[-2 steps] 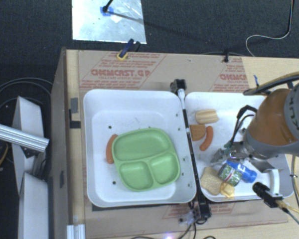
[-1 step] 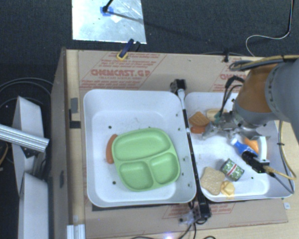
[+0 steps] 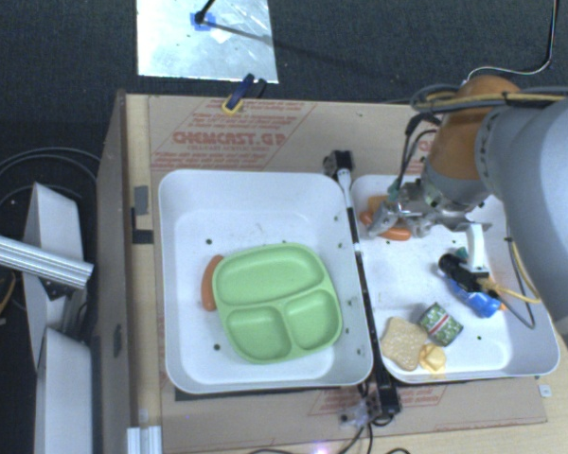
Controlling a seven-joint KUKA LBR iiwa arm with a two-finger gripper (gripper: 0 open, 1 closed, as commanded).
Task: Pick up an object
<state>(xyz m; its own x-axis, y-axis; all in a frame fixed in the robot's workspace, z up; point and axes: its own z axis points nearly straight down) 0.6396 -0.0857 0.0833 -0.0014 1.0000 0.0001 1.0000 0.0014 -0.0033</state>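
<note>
Arm [image 3: 535, 173] comes in from the right and bends down over the right bin [image 3: 398, 287], its orange-banded wrist tipped toward that bin's far-left corner. The left bin [image 3: 256, 206] carries a green divided plate [image 3: 275, 305]. The gripper [image 3: 396, 219] sits low at an orange piece [image 3: 394, 235] in that corner; whether it is open or closed cannot be told. A tan cracker [image 3: 402, 342] lies near the front wall.

Bright, even light from above; the left bin [image 3: 256, 211] looks washed out. The foil sheet [image 3: 170, 45] glares. The near arm [image 3: 540, 187] seems out of focus.
</note>
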